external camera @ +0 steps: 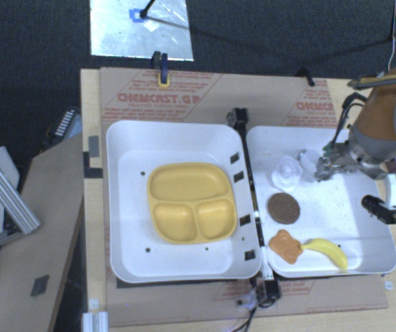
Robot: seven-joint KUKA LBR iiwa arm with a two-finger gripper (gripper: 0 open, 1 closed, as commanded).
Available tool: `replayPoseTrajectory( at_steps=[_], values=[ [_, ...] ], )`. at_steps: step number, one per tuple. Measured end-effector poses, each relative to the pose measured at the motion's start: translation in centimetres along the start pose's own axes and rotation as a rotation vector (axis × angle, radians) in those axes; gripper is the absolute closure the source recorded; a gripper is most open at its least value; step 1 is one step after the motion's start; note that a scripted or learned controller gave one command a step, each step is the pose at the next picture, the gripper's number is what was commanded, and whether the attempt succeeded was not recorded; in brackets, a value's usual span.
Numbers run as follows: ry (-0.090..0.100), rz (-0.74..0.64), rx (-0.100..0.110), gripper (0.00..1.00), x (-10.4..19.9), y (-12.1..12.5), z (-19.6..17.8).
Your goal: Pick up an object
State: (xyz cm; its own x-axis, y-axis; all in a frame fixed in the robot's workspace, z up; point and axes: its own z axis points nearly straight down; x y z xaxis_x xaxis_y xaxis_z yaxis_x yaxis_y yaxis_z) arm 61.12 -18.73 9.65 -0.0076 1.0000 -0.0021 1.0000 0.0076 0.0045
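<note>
The gripper (320, 168) hangs at the right bin's (384, 254) twelve o'clock, beside a clear cup (285, 172) at its nine; whether its jaws are open I cannot tell. The cup looks light, thin and slippery, likely to crush, so its rim seems the best hold.

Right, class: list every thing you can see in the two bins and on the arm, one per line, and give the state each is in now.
Yellow tray: flat in left bin, compartments bare.
Clear cup: in right bin, beside the end effector.
Brown disc: lying flat.
Orange piece: lying flat, touching the banana.
Banana: lying on its side.
End effector: low in right bin, nothing seen between its fingers.
</note>
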Motion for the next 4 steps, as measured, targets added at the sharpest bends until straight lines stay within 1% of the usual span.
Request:
replayPoseTrajectory(
  at_steps=[1,2,3,4],
  values=[
    [0.0,0.003,-0.001,1.0,-0.5,0.7,-4.7],
    [0.0,0.002,-0.001,1.0,0.0,0.5,-9.3],
    [0.0,0.002,-0.001,1.0,0.0,0.7,-12.9],
    [0.004,-0.001,0.005,1.0,5.6,-0.6,-11.9]
  ],
)
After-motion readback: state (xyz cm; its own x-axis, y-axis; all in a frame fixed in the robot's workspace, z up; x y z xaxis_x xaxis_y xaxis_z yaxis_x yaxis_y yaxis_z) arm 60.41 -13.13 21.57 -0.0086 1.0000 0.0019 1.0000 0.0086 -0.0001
